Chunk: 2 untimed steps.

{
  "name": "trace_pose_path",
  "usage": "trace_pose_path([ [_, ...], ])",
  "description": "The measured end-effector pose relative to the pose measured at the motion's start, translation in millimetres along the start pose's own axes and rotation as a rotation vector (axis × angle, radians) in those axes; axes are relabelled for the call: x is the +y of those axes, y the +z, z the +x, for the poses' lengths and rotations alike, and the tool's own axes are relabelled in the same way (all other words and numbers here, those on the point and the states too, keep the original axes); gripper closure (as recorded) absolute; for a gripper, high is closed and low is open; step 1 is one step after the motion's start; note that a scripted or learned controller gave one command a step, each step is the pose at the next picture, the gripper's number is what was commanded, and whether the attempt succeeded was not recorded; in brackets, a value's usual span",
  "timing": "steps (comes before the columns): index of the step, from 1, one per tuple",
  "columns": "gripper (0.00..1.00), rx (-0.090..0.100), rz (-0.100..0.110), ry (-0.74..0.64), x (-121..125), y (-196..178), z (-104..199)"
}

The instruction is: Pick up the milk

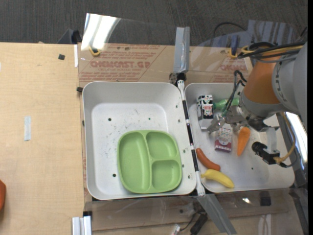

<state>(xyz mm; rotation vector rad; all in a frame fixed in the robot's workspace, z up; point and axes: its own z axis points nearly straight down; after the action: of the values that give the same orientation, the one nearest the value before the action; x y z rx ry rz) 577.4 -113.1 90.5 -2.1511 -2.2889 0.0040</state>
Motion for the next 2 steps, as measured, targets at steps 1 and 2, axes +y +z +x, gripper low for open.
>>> trace_pose_path([
  [1,0.0,-0.001,-0.002,-0.16,42,-1,13],
  [2,0.0,0.014,0.051,-0.127,70,5,8],
])
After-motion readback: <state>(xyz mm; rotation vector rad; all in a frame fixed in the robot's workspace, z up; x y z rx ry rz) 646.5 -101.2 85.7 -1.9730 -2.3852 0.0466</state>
